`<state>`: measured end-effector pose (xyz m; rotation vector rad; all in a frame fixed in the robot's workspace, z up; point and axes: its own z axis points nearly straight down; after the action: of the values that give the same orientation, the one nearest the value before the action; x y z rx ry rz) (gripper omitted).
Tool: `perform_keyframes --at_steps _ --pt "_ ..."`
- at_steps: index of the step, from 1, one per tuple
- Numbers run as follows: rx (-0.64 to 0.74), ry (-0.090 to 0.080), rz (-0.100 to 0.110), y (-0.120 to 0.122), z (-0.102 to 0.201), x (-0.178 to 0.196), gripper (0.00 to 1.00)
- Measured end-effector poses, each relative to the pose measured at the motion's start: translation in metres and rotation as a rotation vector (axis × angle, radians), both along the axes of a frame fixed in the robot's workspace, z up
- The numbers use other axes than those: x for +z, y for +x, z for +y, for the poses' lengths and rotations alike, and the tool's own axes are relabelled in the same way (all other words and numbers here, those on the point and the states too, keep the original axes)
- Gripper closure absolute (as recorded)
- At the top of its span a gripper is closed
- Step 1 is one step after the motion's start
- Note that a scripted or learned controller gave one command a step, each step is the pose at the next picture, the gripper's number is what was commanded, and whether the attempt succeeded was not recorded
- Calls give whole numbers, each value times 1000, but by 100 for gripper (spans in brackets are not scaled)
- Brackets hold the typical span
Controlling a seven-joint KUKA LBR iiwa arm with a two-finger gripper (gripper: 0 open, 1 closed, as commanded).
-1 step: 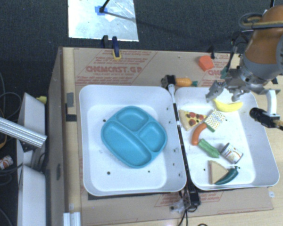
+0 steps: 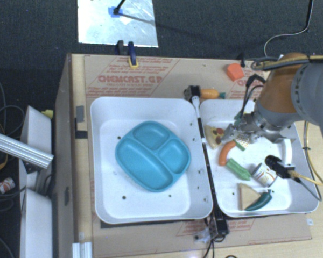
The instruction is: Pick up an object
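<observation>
The arm (image 2: 290, 93) reached in from the right, with the tool (image 2: 241, 135) positioned over the rear half of the right bin (image 2: 292, 193). Whether the tool was spread or pressed together could not be told from this view, and no object was seen held in it.

Contents of the right bin:
- A pizza slice (image 2: 213, 136) lay near the left wall, just beside the tool.
- An orange carrot-shaped piece (image 2: 225, 153) lay at a slant directly in front of the tool, close to it; contact could not be confirmed.
- A green cucumber-shaped piece (image 2: 238, 169) lay just in front of the orange piece.
- A small jar (image 2: 263, 174) lay on its side next to the green piece.
- A tan wedge (image 2: 246, 194) and a dark green pepper (image 2: 260, 201) lay together near the front wall.

The left bin (image 2: 105, 123) held a blue divided plate (image 2: 152, 155) at its centre. On the worktop (image 2: 151, 75) behind the bins lay an orange block (image 2: 234, 71).
</observation>
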<state>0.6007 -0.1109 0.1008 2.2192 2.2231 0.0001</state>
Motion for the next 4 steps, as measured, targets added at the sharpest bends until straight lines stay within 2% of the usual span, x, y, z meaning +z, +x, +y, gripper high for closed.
perform_keyframes --at_steps 1,2,3,4 --pt "-1 -9 -21 -20 17 -10 0" --pt "-1 -1 -2 -46 24 -16 0" --pt "-1 1 0 -60 18 -17 0" --pt "0 1 -2 -59 18 -6 100"
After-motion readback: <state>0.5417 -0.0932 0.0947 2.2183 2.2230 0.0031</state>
